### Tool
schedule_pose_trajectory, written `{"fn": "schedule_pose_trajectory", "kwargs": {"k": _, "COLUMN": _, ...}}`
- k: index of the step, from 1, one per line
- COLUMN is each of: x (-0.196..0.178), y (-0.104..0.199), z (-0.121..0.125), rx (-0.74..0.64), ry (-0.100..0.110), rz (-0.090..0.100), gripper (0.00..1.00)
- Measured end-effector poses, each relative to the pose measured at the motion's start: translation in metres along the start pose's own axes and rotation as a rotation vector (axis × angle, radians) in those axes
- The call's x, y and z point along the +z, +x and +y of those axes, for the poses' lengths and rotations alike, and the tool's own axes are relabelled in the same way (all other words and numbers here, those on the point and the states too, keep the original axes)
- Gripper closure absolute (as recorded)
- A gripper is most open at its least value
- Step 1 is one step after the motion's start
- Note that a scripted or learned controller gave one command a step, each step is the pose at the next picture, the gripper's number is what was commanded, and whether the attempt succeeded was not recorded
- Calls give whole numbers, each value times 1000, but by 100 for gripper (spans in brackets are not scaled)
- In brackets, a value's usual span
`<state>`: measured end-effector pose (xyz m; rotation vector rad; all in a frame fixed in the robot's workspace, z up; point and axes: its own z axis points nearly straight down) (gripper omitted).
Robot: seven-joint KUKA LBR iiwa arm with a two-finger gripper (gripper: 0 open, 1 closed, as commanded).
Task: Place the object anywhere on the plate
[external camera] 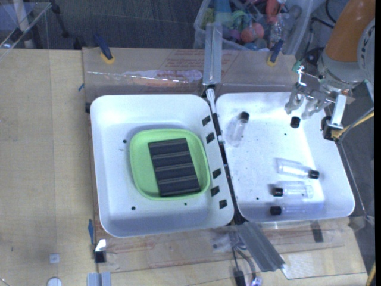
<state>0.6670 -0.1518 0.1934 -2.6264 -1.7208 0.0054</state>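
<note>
Four vials (294,170), one plate (138,177)

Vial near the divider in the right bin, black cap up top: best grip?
Take the vial across its clear body mid-length, from straight above. It lies flat and alone, cap toward the bin's far side, so jaws should close across its narrow width. The gripper hovers to the right.

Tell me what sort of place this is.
Likely a robotics lab's pick-and-place test bench: a robot arm over two white bins, clear vials in one, a green plate in the other.
</note>
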Motion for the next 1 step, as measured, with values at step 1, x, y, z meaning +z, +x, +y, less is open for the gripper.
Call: {"fn": "schedule_pose_trajectory", "kwargs": {"k": 1, "x": 0, "y": 0, "z": 0, "rx": 1, "ry": 0, "rz": 0, "gripper": 0}}
